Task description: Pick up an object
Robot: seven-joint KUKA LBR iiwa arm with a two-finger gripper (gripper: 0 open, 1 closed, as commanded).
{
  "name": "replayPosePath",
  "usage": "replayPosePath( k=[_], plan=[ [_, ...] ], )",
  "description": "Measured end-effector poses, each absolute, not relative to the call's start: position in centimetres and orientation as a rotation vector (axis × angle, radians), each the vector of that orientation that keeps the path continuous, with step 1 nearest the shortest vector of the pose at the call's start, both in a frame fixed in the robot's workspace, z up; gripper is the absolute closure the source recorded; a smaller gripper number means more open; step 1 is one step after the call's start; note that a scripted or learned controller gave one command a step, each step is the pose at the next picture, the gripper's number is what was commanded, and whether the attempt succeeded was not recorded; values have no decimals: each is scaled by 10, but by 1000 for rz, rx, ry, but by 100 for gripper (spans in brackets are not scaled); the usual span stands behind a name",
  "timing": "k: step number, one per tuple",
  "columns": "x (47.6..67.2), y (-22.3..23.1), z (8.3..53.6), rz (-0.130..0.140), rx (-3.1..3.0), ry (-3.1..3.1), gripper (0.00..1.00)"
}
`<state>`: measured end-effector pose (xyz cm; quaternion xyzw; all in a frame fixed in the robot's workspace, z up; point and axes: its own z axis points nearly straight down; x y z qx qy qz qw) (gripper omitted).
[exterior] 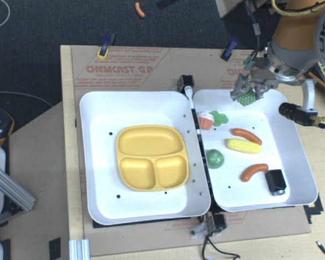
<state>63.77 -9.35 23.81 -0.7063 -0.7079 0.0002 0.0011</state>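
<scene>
Near edge of the bench (49,145): two white bins side by side. In the right bin (298,161), nearest the front rim, lies a small black block (275,181), with a toy sausage (253,171) just to its left. Farther in, a green ball (214,158) rests against the left wall, a yellow corn cob (244,145) lies mid-bin, and a second sausage (246,135) sits touching the cob's far side. Beyond these, by the left wall, a red-and-white piece (205,121) touches a green leafy piece (220,118). The left bin (97,112) holds a yellow divided plate (151,157), three compartments, lying flat at the centre. At the far rim of the right bin the gripper (248,93) hangs from the grey arm, and a small green textured object (247,98) shows at its tips, above the bin's back corner; jaws appear clenched on it, contact partly hidden. Behind, blue clamps (229,49) hold the cardboard sheet. An orange piece (140,9) lies on the dark floor.
</scene>
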Motion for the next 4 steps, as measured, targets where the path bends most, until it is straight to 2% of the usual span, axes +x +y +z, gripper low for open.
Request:
replayPosePath(
  k=[1, 2, 3, 4],
  plan=[
    [590, -67, 222, 4, -2216, -2218, 100],
    [548, -27, 225, 2, -2214, -2221, 100],
    [541, -35, 235, 0, -2221, -2220, 100],
    [533, -40, 218, 3, -2220, -2218, 100]
  ],
)
